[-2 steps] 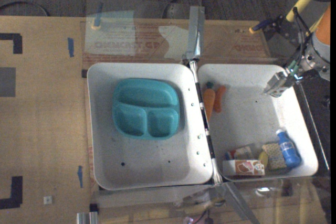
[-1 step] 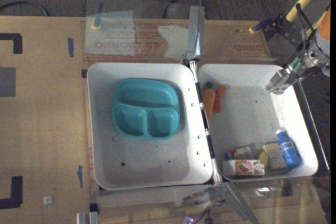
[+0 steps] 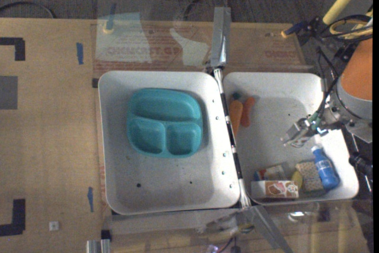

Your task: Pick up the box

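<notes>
Two shallow white bins sit side by side on the brown bench. The left bin (image 3: 112,186) holds a teal divided plate (image 3: 165,122), lying flat in its upper half with one long compartment along the top and two smaller ones beneath; all three compartments look bare. The right bin (image 3: 278,89) carries the clutter. Against its left wall, near the top, lie two orange carrot-like pieces (image 3: 241,112) side by side. Along its lower edge lies the box (image 3: 275,188), a small white carton with a reddish picture on its face, flat in the lower left corner of that bin. Just above the box's left end sits a small item with a dark cap (image 3: 267,173), too blurred to name. To the right of the box rests a tan, speckled sponge-like block (image 3: 310,176), and beside it, near the bin's right wall, a blue bottle (image 3: 325,167) with a white cap lies tilted. The gripper (image 3: 296,134) hangs over the right bin's middle right, above the bottle and sponge and well apart from the box. Its two fingers point leftward and appear spread a little, with nothing between them. The grey arm with its orange band (image 3: 359,71) comes in from the right edge.
</notes>
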`<state>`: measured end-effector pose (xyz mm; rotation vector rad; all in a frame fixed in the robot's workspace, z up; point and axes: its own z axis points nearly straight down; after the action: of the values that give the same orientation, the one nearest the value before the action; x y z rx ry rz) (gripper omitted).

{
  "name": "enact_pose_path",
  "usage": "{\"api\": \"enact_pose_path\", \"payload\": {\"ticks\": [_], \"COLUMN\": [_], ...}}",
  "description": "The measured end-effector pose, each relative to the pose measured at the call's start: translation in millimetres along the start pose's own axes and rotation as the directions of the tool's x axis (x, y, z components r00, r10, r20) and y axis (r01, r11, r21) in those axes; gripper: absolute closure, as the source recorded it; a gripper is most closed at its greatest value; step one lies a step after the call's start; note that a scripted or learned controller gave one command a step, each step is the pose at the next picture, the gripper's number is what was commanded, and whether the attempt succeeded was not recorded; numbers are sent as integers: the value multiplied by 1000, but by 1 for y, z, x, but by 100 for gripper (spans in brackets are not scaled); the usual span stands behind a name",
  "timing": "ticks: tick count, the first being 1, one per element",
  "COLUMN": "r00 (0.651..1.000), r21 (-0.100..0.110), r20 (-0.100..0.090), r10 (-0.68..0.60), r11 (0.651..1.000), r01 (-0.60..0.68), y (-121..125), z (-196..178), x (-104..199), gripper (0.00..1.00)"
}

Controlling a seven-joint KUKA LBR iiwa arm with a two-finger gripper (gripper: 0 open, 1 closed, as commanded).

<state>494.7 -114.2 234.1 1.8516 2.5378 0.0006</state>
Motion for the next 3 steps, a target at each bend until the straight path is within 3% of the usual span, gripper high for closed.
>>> {"api": "enact_pose_path", "payload": {"ticks": [1,3], "r00": [996,995], "r21": [1,-3], "r20": [0,2], "r10": [89,96], "r11": [996,995], "r01": [-89,-96], "y": [6,6], "z": [-19,-39], "x": [67,63], "gripper": [100,100]}}
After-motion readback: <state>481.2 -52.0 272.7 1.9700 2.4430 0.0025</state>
